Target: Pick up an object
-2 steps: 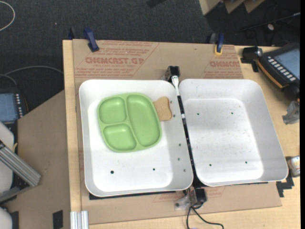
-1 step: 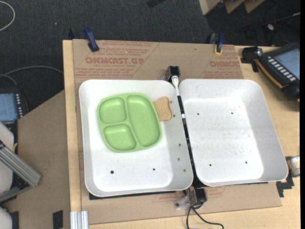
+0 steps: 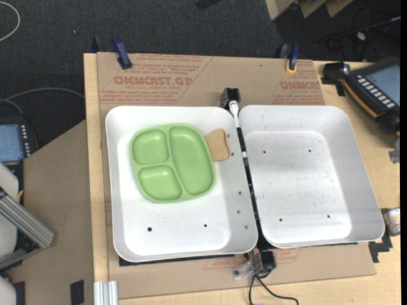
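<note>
Small grey rounded part point(image 3: 395, 220), right edge, too cropped to identify

Right bin point(image 3: 305, 173): open floor. Left bin point(image 3: 172, 234): green divided plate point(image 3: 173, 162) and tan slice point(image 3: 218, 145) occupy far half; near half free.

The brown protective sheet point(image 3: 191, 75) on the bench bears red print; "CHEMCAST GP" reads at its upper left, above the left bin point(image 3: 121, 170); the same red wording recurs at upper right, cut short near "CHEMCAS"; the smaller lines around it are illegible.
</note>
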You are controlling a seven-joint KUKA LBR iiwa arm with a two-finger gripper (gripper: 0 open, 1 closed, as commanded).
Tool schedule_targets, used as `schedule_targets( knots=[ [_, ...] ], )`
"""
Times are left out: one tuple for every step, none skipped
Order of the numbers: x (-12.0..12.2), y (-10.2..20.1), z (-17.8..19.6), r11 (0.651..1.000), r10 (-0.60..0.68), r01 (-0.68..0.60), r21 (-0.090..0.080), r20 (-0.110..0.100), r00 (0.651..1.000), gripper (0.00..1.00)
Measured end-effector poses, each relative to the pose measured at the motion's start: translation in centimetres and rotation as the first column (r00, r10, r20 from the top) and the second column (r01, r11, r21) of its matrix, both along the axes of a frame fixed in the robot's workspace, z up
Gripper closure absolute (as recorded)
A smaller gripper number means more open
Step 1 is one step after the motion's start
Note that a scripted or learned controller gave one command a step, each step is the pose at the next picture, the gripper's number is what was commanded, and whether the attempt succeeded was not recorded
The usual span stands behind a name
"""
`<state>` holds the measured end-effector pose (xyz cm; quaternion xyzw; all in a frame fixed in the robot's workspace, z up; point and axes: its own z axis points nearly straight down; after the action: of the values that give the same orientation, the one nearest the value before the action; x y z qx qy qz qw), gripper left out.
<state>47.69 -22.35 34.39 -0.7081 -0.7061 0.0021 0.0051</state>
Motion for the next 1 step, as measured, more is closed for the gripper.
schedule_targets(
  knots=[
    [1.29,-0.09,16.57,1.000,0.005,-0.005,-0.014,0.031,0.999,1.00]
  ],
)
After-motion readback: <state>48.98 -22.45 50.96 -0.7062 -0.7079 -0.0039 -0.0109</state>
